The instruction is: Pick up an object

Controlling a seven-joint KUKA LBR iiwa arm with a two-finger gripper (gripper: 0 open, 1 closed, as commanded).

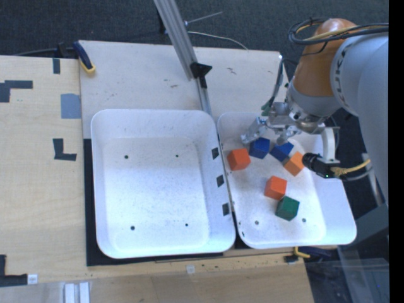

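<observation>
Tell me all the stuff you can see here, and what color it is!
Bins: 2, white, side by side on the bench; left bin, right bin.
Orange blocks: 3, in the right bin, at and.
Blue blocks: 2, in the right bin under the claw, at and.
Green block: 1, near the right bin's front.
Metal rail: 1, silver, slanting over the bench behind the bins.
Robot arm: 1, grey with orange band, reaching from the right.
Claw: 1, over the blue blocks.
</observation>
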